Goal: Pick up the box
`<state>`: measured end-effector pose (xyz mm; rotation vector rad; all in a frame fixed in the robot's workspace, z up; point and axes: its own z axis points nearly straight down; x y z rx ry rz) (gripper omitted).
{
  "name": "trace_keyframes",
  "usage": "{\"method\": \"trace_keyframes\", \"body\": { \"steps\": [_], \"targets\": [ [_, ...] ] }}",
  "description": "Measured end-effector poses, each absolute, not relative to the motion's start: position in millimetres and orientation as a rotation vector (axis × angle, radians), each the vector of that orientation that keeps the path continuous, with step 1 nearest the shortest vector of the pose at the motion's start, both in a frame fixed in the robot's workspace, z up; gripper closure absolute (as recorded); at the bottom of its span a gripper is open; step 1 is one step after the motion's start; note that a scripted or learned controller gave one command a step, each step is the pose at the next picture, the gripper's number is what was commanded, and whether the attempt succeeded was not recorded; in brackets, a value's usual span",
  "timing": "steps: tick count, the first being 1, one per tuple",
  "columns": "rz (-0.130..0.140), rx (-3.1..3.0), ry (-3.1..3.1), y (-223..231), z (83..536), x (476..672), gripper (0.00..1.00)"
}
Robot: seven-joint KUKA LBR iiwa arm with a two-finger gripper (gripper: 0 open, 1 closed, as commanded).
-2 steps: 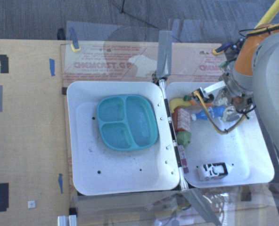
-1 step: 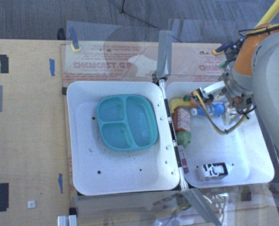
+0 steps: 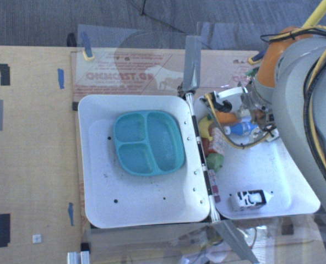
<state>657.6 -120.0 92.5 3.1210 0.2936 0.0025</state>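
The box, a small white carton with dark markings, is lying on its side by itself, near the front edge of the right bin, and every risk here is being measured from it.

The arm is reaching in beyond the box and to its right, with its grey bulk hanging over the far corner of that bin. The left bin is sitting to the left of the box, carrying a teal divided plate that is lying well apart from the box and playing no part in the pick.

The gripper is hovering beyond the box, well apart from it and wrapped in cables. I cannot tell whether it is spread or pressed together, and nothing is showing as held in it. It is sitting directly over a heap of small items that is crowding the bin beyond the box and to its left: an orange piece, a blue bottle, a yellow object and a green object.

The main danger, as I am judging it, is a descent from this spot landing in that heap and closing on the bottle or the orange piece instead. A second risk is lying at the box itself: it is sitting low and flat close to the bin's front wall, so a slightly offset approach is likely to nudge it against the rim or close on nothing.
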Motion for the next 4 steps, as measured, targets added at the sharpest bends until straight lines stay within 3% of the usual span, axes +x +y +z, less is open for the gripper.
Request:
{"method": "trace_keyframes", "body": {
  "steps": [1, 2, 3, 4],
  "targets": [
    [0.001, 3.126, 0.313, -214.0, 189.6, 650.3, 0.00],
    [0.019, 3.130, 0.352, -197.0, 107.9, 620.1, 0.00],
    [0.000, 3.119, 0.381, -166.4, 86.0, 656.3, 0.00],
    [0.004, 3.129, 0.317, -94.6, 87.3, 654.3, 0.00]
  ]
}}
